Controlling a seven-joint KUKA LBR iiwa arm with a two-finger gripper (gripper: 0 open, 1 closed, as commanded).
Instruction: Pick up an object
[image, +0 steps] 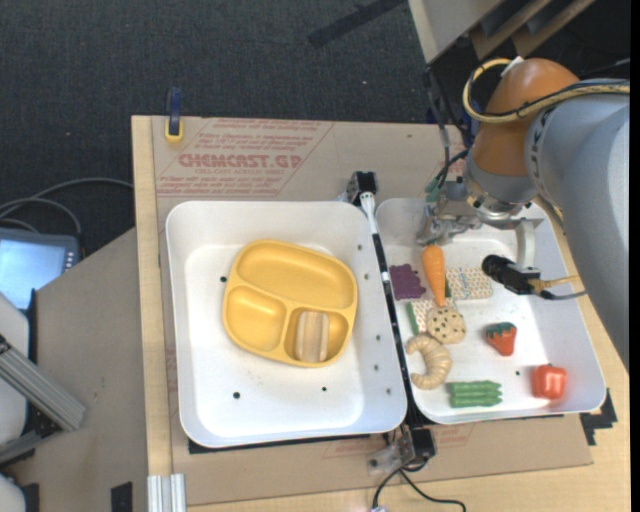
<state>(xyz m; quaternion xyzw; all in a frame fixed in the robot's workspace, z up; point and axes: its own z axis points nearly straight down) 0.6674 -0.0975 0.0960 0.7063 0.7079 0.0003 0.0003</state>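
- The arm is showing a broad, smooth grey casing.
- A rounded orange band is wrapping the section above the wrist.
- A thin yellow cable is looping beside the orange part.
- The hand is looking like dull grey metal, with dark wires trailing at its side.

My bench is topped with a brown board printed in red lettering, and a small blue and yellow clip sits at its far left corner. Two shallow white bins rest directly on the board, side by side and touching along their inner rims. The left bin is the larger in view; the right bin lies nearer my arm. A small black fitting sits at the far end of the seam between them
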